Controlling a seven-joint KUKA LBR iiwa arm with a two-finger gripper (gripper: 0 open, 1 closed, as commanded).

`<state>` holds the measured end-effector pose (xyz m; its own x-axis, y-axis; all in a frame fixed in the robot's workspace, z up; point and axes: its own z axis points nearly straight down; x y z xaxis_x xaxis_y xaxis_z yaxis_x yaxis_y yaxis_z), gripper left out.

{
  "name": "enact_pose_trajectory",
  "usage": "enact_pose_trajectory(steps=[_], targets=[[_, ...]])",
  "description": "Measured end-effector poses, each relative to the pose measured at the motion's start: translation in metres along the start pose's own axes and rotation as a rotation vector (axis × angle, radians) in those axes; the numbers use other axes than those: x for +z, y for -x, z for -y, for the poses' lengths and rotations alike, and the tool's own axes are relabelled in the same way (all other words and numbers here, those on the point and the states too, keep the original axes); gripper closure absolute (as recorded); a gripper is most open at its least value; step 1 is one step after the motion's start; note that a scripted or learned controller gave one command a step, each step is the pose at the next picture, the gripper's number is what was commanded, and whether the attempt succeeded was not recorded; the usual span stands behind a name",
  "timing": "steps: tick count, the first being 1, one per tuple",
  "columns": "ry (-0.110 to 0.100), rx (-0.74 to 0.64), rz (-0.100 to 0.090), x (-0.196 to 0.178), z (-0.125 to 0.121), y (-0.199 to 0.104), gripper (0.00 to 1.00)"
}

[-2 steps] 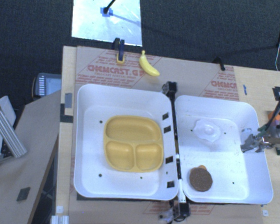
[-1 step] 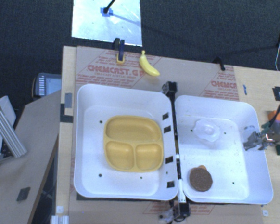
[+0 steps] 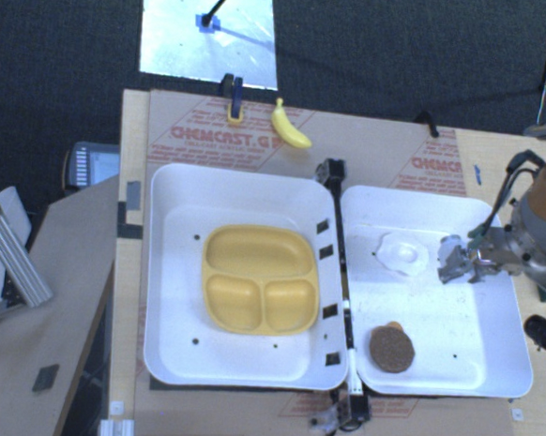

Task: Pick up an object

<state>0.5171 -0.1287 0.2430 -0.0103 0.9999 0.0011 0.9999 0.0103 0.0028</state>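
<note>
The right bin [image 3: 487,370] holds a pale, translucent white object [image 3: 401,253] near its upper middle and a round brown disc-like object [image 3: 392,349] near its front left. My gripper [image 3: 454,261] hangs over the right bin, just right of the white object, reaching in from the right edge. Nothing shows between its fingers. A yellow divided tray [image 3: 254,279] lies in the middle of the left bin [image 3: 171,251].
A yellow banana [image 3: 289,128] and a yellow-handled clamp [image 3: 235,101] lie on the cardboard behind the bins. A black divider [image 3: 336,274] runs between the two bins. A shiny metal plate [image 3: 213,29] sits at the back.
</note>
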Motion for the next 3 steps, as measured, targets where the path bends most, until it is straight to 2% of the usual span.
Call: enact_pose_trajectory(steps=[2,3], targets=[[-0.001,0.000,0.000,0.019,-0.024,-0.116,1.00],[0.000,0.000,-0.001,0.009,-0.035,-0.168,1.00]])
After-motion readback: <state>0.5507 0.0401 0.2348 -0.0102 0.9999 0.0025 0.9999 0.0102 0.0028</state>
